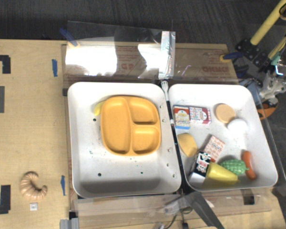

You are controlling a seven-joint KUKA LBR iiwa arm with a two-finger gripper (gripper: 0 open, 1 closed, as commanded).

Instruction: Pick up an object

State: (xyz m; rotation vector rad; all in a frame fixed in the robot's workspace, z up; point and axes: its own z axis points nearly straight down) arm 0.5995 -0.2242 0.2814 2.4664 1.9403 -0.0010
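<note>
Overhead view of a bench w/ two white bins side by side.

Nearest, outside the bins, a tan croissant-shaped toy lies alone on the bench, well apart from the rest and prob. not meant as a target.

The right bin holds the pickable things. Its near corner is crowded: a yellow toy touches a green bumpy toy, w/ an orange-red carrot just beside them and a black-and-white carton against the yellow toy's left end. Packed this close, they'd be awkward to grab singly. Further back, a pink-and-white box lies tilted next to a yellow lump. Beyond these a white ball sits just beside a tan disc, and a red-and-white box lies flat near the divider, w/ more room around it, so likely the easier pick.

The left bin holds an orange divided plate, flat and centred.

Behind the bins, a clear plastic sheet catches glare.

At the right edge, beside the right bin's far corner, sits grey and orange hardware, likely the arm. It is outside the bin, nothing picked up yet. Whether the gripper is open or closed: can't tell.
</note>
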